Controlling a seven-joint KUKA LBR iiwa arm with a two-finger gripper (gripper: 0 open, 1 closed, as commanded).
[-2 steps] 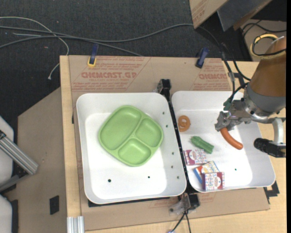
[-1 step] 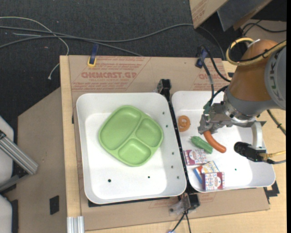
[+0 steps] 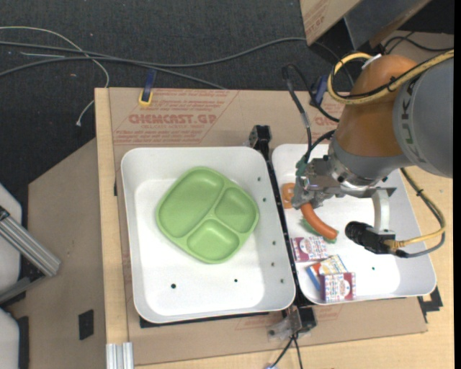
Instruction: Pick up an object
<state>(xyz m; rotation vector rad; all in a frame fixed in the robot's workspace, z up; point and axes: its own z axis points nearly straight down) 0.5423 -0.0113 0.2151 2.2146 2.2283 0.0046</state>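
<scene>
Currently I see the left bin [image 3: 137, 216] holding a green divided plate [image 3: 208, 214] at its centre. My pincer [image 3: 308, 193] hangs by the right bin's [image 3: 418, 277] left edge above an orange carrot [image 3: 319, 222]; its finger state I cannot tell.

This looks like a robotics lab or test bay. A large grey and orange robot arm [image 3: 389, 115] reaches over a makeshift counter [image 3: 180, 119] of printed cardboard sheeting, where two white bins [image 3: 137, 238] sit side by side. Loose cables [image 3: 65, 54] trail over dark carpet [image 3: 180, 36], and a cardboard box [image 3: 324, 18] stands behind, with bare metal framing [image 3: 25, 245] at the left edge
</scene>
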